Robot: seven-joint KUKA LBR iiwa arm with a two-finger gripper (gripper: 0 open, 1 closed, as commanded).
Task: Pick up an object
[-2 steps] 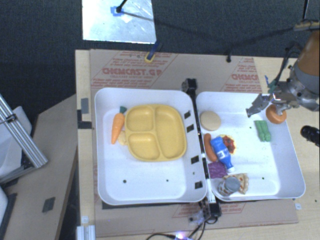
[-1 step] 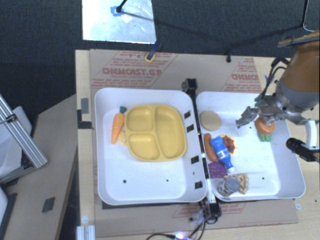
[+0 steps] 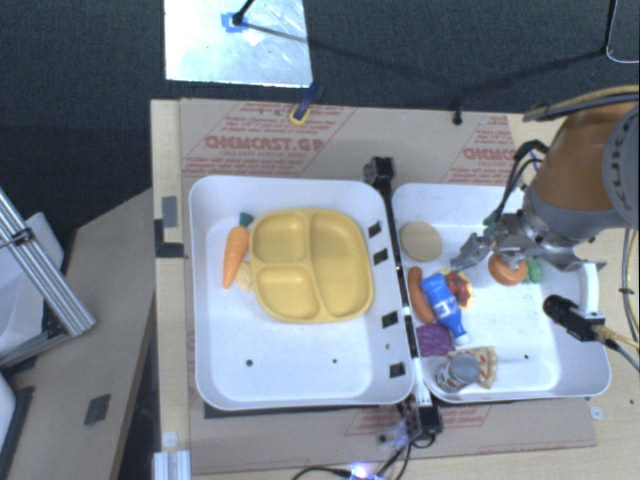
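- Far to the gripper's left, in the left bin (image 3: 215, 368), a toy carrot (image 3: 234, 255) lies just beside a yellow divided plate (image 3: 305, 265), its long axis near upright in the view, green top away from the camera.
- Nearer, in the right bin (image 3: 580, 368), a blue bottle (image 3: 443, 308) lies below and left of the gripper, slanting, cap toward the lower right. It looks light, stiff and slippery; a grip across its middle seems soundest.
- A tan disc (image 3: 421, 240), a sausage (image 3: 418, 294) and a purple piece (image 3: 435, 340) crowd nearby.
- The gripper (image 3: 492, 248) hangs low over the right bin; whether it is spread or closed cannot be told.
- An orange fruit (image 3: 508, 269) sits just below it.
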